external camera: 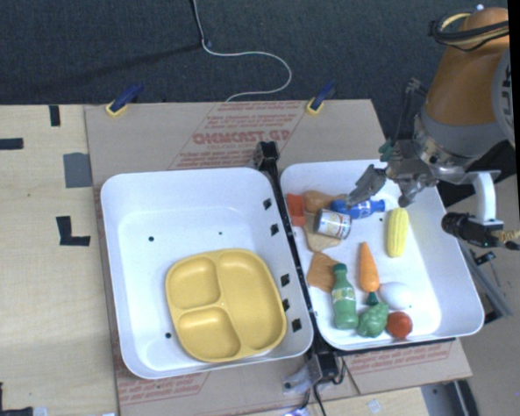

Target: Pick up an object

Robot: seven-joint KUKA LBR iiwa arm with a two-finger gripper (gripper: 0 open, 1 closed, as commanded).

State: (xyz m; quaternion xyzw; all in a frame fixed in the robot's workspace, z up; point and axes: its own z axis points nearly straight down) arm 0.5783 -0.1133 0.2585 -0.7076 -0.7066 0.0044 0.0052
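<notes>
The gripper (386, 184) is seen over the right bin (453, 274), fingers spread with nothing between them, the corn cob (397, 231) lying just below-right of the fingertips, long axis roughly upright in the view, can (334, 224) to the left.

Quick count: two white bins (122, 255), one yellow divided plate (224, 303), one corn cob (397, 231), one carrot (367, 267), one green bottle (343, 299), one tin can (333, 224), one tomato (399, 324), one broccoli (371, 319), one egg (394, 295).
</notes>
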